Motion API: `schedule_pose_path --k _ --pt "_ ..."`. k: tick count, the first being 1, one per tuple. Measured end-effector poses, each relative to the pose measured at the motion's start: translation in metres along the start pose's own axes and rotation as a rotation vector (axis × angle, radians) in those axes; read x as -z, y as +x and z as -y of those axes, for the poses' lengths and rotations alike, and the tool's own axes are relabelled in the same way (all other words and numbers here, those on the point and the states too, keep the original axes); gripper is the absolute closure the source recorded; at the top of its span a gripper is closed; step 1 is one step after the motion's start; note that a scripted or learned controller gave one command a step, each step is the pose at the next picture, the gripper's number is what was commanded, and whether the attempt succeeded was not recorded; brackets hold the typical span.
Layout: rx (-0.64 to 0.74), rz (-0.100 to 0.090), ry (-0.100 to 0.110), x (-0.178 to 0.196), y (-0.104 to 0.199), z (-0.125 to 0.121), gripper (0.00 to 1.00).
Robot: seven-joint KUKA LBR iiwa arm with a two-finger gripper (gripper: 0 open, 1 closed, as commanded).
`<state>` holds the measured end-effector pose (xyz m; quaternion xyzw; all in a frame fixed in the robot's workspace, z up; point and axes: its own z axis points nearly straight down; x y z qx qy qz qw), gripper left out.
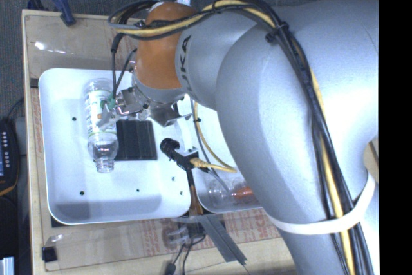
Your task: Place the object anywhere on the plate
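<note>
The bottle (100, 127), clear plastic with a green-and-white label, lies on its side on the floor of the left bin (64, 203), toward that bin's left wall, its length running from the far edge toward the near one with what looks like the cap end nearer the camera. Just to its right, flat on the bin floor, sits a black square slab (136, 140); whether the two touch is hard to judge, and whether this slab is the plate the task means cannot be said for sure, though nothing else here looks like one. The gripper (114, 107) hangs below the orange band (158, 48) of the arm (283, 106), right over the bottle's labelled middle near the slab's far left corner; whether its jaws are apart or together cannot be told, since the wrist and cables cover them. Nothing shows the bottle lifted, so the grasp does not look made yet. The right bin (222, 203) is mostly hidden under the arm, with a few small items dimly seen near its near edge. As it stands, the task looks barely begun: the pick, the short carry and the release onto the plate are all left.
</note>
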<state>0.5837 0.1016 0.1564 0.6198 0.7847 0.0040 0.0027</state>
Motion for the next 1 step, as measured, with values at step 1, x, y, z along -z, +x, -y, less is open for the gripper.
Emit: schedule_pose_path --k 1 --pt "0.02 -0.009 -0.017 -0.0491 0.0054 -0.026 0.0"
